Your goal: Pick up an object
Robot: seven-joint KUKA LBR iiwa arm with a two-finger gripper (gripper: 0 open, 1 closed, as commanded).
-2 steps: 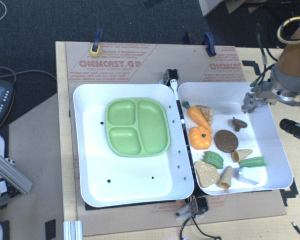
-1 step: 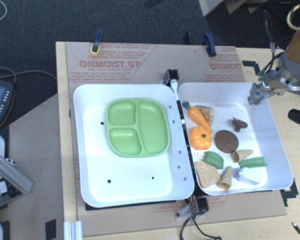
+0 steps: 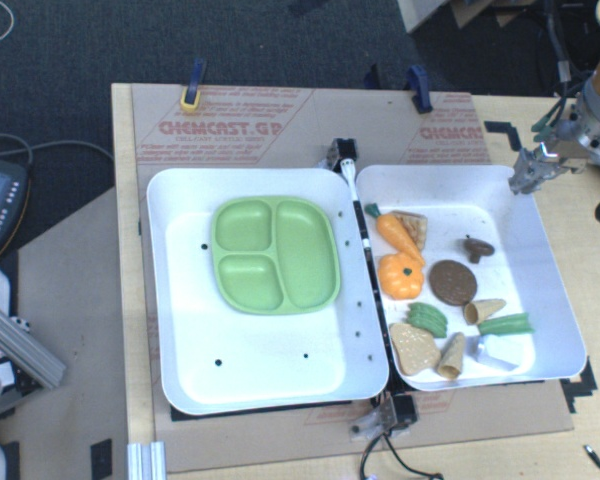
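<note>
So there are 2 white bins side by side on the bench [image 3: 130,268]. The left bin [image 3: 180,368], the one farther from the gripper, has just 1 thing in it, a green divided plate [image 3: 276,255] with 3 compartments sitting toward the bin's far half. The right bin [image 3: 550,278] is the busy one, and all its toy food sits below and to the left of the gripper as the camera sees it: an orange carrot [image 3: 396,232] lying on a tan wedge that looks like a sandwich slice [image 3: 413,225], a little orange pumpkin [image 3: 401,276] touching the carrot's lower end, a round brown cookie-looking disc [image 3: 452,282] just beside the pumpkin, and a small dark brown mushroom-shaped piece [image 3: 476,248] above the disc, the closest item to the gripper. Further down there's a leafy green piece [image 3: 427,318], a bread slice [image 3: 414,348], a tan cone [image 3: 450,356], another tan wedge [image 3: 483,310], a green stick-like veggie [image 3: 505,324] and something whitish-blue [image 3: 495,352] near the corner. The gripper [image 3: 532,173] hovers right over the top right corner rim of that right bin, arm coming in from the right edge, well apart from every item. Nothing sits between its fingers, but whether they're spread or closed I can't tell from this angle.
</note>
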